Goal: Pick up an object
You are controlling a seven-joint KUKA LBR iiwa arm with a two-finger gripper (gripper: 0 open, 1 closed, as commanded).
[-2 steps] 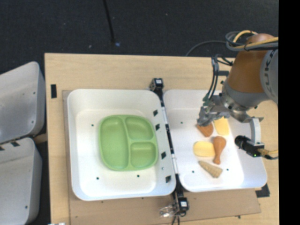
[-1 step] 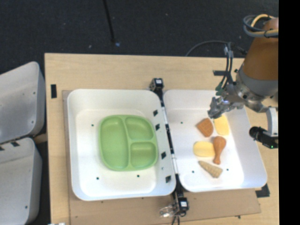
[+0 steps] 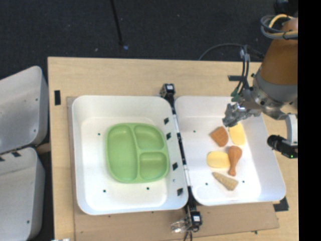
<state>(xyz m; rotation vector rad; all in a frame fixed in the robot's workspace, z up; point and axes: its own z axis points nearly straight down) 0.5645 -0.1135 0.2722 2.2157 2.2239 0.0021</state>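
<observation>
Five toy foods lie untouched in the right bin [image 3: 268,182], so the pick is not yet done: the orange nugget [image 3: 218,136], yellow block [image 3: 237,134], drumstick [image 3: 234,157], yellow oval [image 3: 217,159] and wedge [image 3: 225,181]. The gripper [image 3: 232,115] hangs just above the nugget, arm angled in from the right; whether it is spread or pressed together, I cannot tell.

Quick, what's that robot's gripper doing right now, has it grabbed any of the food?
Gripper: above the right bin, just over the orange food piece; whether it is open or closed cannot be told; nothing seen in its grasp.
</observation>
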